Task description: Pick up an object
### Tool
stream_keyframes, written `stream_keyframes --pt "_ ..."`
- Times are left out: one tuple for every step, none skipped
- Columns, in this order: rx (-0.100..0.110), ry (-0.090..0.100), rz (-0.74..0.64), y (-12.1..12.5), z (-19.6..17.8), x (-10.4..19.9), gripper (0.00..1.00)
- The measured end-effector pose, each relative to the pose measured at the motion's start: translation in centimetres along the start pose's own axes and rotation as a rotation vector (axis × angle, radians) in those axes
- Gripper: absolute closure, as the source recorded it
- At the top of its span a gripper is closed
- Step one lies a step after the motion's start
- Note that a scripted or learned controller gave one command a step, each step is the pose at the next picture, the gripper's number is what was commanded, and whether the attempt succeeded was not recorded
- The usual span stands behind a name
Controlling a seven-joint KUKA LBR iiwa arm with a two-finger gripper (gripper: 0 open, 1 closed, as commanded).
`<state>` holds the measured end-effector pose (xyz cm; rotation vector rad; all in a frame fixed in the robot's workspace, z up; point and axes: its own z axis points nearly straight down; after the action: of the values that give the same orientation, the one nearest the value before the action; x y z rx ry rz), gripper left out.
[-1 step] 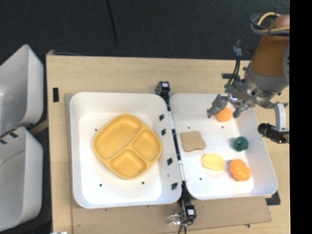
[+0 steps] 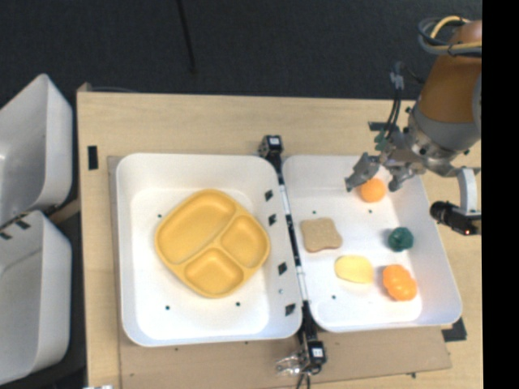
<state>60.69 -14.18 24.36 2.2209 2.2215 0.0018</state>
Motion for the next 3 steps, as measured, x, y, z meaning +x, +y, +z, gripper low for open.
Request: stream_keyframes --pt "0.004 -0.003 0.003 -0.6 4.3 -0.2 0.00" --pt "0.005 -0.003 0.006 0.0 10.4 -0.6 0.00" --pt "-0.002 -0.003 0.007 0.1 14.3 -0.8 0.00"
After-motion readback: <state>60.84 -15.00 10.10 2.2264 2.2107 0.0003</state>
